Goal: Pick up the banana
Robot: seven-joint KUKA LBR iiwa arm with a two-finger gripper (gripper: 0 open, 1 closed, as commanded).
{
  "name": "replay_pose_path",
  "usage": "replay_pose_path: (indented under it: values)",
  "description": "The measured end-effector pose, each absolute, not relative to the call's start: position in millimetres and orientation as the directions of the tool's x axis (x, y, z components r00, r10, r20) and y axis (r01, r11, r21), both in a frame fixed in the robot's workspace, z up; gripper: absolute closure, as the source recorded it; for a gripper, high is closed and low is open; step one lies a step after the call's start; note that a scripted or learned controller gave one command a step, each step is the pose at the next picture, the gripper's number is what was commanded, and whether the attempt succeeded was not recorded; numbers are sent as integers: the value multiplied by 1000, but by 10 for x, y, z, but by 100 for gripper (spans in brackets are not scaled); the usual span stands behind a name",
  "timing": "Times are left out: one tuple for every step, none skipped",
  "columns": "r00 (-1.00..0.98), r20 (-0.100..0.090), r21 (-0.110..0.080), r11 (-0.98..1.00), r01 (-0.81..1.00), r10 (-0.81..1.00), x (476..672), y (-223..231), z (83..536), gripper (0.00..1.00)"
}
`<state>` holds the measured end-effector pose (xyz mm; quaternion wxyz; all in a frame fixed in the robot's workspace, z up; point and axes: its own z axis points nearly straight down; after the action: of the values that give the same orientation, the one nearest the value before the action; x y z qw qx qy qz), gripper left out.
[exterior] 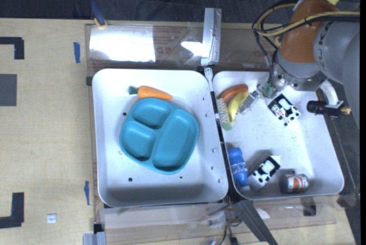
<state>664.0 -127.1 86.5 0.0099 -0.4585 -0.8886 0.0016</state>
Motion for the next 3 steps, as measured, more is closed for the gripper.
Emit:
replay_pose_path:
  values:
    - [-677,0,2,677,736,736,6166,-365,1857,0]
    - [-749,-1,1,749,663,663,5263,-1260,1201,0]
    - [-882,-6,3,882,471,471,5674,-835,1855,0]
